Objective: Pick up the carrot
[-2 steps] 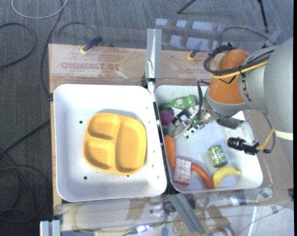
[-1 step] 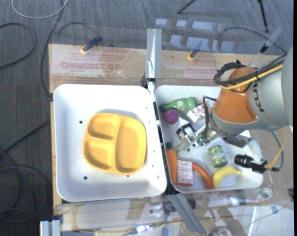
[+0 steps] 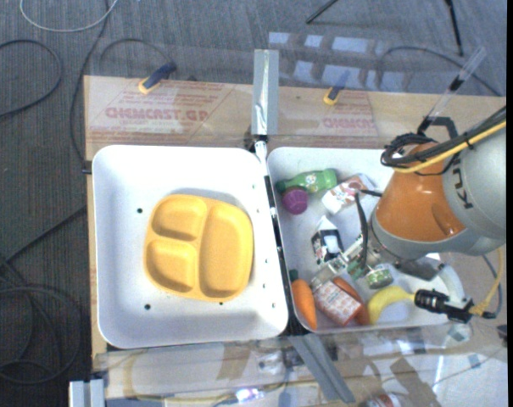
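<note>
An orange carrot (image 3: 303,304) lies along the front left edge of the right bin (image 3: 283,166), close to the wall between the bins. My gripper (image 3: 334,258) hangs low in the middle of that bin, just up and to the right of the carrot, above the clutter. The grey and orange wrist (image 3: 413,212) covers much of the bin's right half.
The left bin (image 3: 112,185) holds a yellow divided tray (image 3: 200,246). In the right bin lie a green bottle (image 3: 313,180), a purple ball (image 3: 295,200), a red packet (image 3: 338,302), a banana (image 3: 387,301) and a white packet (image 3: 342,194). Cables run over the arm.
</note>
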